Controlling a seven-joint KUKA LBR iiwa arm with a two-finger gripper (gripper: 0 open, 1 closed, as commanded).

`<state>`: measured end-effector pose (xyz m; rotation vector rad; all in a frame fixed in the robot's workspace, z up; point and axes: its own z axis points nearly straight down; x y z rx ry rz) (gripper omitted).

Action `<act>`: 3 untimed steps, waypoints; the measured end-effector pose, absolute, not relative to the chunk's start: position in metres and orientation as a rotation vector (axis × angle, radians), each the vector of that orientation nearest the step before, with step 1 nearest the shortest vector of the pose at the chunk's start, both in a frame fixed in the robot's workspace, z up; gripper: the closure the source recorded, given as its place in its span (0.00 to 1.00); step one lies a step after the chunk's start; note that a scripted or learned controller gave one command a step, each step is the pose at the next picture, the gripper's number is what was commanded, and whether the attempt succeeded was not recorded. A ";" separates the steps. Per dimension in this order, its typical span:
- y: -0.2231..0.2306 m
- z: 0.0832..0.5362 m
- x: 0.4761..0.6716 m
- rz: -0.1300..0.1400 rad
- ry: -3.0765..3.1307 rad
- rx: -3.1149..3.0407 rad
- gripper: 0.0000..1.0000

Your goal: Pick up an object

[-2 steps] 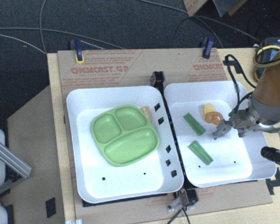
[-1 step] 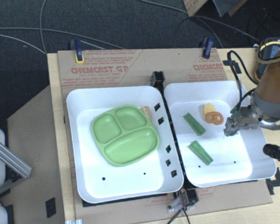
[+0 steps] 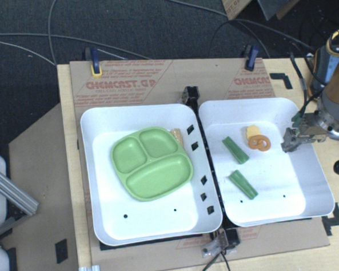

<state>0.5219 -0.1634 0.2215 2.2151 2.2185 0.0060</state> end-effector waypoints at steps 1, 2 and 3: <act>-0.164 0.274 0.523 0.006 2.218 2.215 1.00; -0.102 0.272 0.539 0.005 2.230 2.213 1.00; -0.044 0.262 0.545 0.001 2.232 2.217 1.00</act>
